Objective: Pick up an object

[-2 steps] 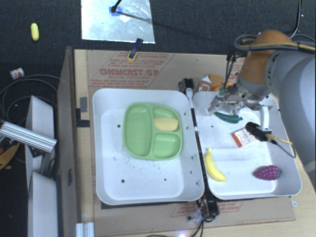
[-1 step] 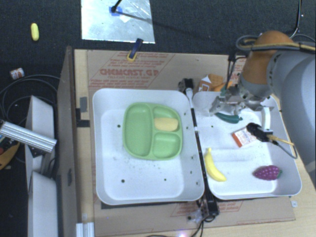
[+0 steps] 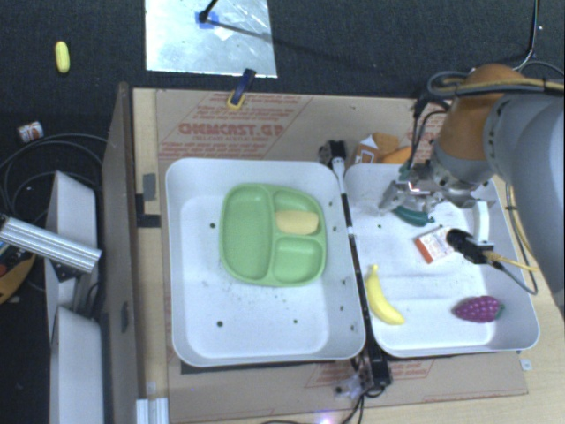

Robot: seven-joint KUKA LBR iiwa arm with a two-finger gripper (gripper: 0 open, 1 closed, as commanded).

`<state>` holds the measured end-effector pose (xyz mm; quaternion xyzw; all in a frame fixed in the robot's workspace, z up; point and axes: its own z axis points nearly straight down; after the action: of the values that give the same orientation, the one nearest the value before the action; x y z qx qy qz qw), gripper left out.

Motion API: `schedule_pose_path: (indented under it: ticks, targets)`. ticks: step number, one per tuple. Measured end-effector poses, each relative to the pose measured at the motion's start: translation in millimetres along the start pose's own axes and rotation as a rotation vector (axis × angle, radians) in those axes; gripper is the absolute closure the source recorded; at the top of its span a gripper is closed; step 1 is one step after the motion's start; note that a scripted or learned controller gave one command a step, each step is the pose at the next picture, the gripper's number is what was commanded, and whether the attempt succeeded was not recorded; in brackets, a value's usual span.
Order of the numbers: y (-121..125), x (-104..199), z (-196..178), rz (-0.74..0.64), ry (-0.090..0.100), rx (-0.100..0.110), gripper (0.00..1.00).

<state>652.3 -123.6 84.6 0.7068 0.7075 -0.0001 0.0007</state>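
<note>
The grey arm's gripper [image 3: 408, 203] hangs over the upper part of the right white bin [image 3: 508, 329]; whether its fingers are apart cannot be told. A green sectioned plastic plate [image 3: 256, 237] fills the left bin. Lower right lie a yellow banana [image 3: 382, 297], purple grapes [image 3: 478, 308] and a small orange packet [image 3: 431, 245].
</note>
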Motion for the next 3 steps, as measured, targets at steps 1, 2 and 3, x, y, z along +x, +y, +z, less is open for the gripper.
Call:
schedule_pose_path:
  ticks: [1, 2, 3]
  targets:
    - [18, -21, -1, 0.000, 0.000, -0.004, 0.00]
    - [-12, -25, 0, 0.000, 0.001, 0.001, 0.00]
    - [19, -41, -37, -0.003, -0.001, -0.007, 0.00]
